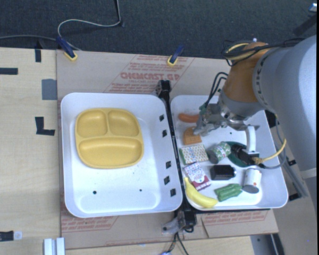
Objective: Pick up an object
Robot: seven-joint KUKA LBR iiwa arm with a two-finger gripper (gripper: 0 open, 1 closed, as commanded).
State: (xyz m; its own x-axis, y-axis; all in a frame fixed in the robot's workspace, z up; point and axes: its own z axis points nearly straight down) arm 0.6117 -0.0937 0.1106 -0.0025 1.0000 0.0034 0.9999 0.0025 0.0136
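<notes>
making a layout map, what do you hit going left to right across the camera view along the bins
yellow plate in the left bin → banana → black block → white cylinder, these three in the right bin

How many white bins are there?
2. The left bin holds a yellow plate; the right bin holds the small objects, under the gripper.
</notes>
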